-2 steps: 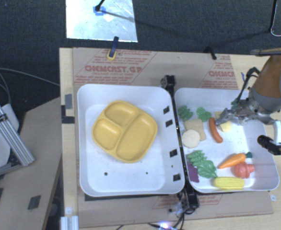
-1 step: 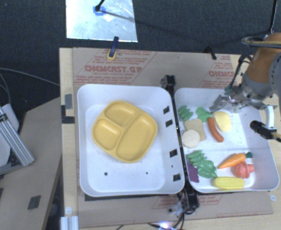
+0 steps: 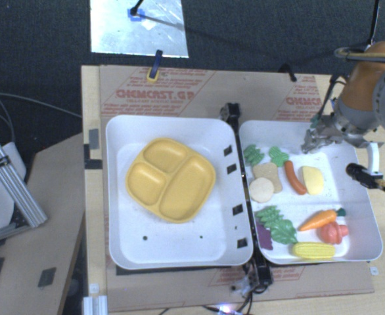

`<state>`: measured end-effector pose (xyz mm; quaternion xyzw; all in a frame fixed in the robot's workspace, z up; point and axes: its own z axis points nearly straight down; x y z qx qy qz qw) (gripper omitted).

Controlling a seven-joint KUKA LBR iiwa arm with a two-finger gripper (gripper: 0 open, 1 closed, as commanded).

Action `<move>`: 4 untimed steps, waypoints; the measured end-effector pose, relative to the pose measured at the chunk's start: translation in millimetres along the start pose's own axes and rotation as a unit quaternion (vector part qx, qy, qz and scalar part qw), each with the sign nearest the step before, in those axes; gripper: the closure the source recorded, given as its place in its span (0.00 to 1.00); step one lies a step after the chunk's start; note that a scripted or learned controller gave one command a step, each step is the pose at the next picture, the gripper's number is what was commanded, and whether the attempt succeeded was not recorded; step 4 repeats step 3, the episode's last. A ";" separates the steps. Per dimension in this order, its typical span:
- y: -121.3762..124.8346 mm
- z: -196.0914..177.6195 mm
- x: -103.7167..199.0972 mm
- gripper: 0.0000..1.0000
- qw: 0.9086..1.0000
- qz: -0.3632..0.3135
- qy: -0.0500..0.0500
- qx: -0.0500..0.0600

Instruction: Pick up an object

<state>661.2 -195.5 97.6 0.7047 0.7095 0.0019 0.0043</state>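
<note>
The left bin [image 3: 123, 241] carries a yellow divided plate [image 3: 171, 179], well apart from everything else. The right bin [image 3: 370, 238] is crowded with toy food: two green leafy pieces [image 3: 253, 154] near its upper left, a tan slice and a pale round disc [image 3: 261, 189] below them, a sausage [image 3: 295, 177] and a yellow wedge [image 3: 313, 180] side by side in the middle, then purple grapes, a green leaf [image 3: 278, 226], a carrot [image 3: 318, 219], a red piece and a corn cob [image 3: 313, 250] along the lower edge. The claw [image 3: 316, 138] hangs over the right bin's upper part, just above and right of the sausage and the wedge, nothing between its fingers as far as the slant shows; whether they stand apart I cannot tell. Both bins sit on a brown cardboard-covered counter [image 3: 179, 90] over dark carpet.
</note>
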 end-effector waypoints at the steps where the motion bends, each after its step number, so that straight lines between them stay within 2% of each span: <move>1: -0.1 0.4 0.2 0.00 1.000 -0.001 0.000 0.000; 2: 8.2 12.2 -10.2 0.00 1.000 0.001 0.002 0.004; 4: 8.1 12.2 -9.9 0.00 1.000 0.001 0.002 0.004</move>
